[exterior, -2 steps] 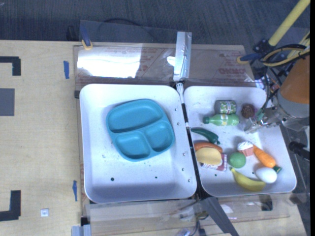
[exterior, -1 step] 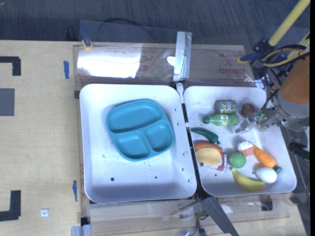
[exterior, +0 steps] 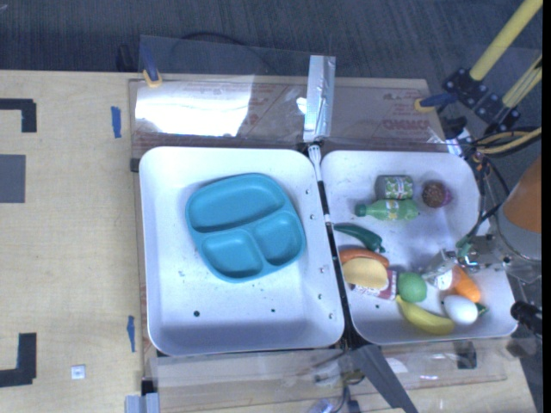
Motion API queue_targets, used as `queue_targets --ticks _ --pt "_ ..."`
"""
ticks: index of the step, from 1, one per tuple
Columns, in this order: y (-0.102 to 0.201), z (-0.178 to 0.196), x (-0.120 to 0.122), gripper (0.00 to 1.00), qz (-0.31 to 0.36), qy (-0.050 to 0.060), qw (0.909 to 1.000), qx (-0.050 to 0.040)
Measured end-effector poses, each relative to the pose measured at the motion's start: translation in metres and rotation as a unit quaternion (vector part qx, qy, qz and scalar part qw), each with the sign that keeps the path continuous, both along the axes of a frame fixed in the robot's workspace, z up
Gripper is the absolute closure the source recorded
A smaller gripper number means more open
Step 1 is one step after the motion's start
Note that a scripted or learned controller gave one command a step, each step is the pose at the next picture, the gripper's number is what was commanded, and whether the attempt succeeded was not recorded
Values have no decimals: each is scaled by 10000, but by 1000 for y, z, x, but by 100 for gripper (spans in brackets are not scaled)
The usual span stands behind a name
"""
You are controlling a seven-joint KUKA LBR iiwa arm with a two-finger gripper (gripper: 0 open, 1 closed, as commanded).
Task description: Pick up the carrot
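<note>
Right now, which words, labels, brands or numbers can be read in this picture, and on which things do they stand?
None can be read for certain.
Red printing on the clear plastic sheet behind the white bins: blurred, not readable.
Label on the small green bottle lying in the right white bin: too small to read.
Label on the small grey-green can next to it: too blurred to read.

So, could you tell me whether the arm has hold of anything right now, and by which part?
It cannot be told. The gripper is low by the carrot in the right bin, but its tip is too blurred to show a hold.
</note>
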State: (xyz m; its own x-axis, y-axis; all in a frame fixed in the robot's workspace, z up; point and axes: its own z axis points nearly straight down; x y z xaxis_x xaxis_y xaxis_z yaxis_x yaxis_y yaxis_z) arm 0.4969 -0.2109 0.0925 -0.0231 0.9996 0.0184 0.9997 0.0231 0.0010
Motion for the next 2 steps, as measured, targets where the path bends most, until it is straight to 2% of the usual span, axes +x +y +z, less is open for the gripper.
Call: queue_targets --ticks 1,2 --pt "0 14 4 100 5 -56 10000 -17" --pt "1 12 3 0 9 -29 10000 6"
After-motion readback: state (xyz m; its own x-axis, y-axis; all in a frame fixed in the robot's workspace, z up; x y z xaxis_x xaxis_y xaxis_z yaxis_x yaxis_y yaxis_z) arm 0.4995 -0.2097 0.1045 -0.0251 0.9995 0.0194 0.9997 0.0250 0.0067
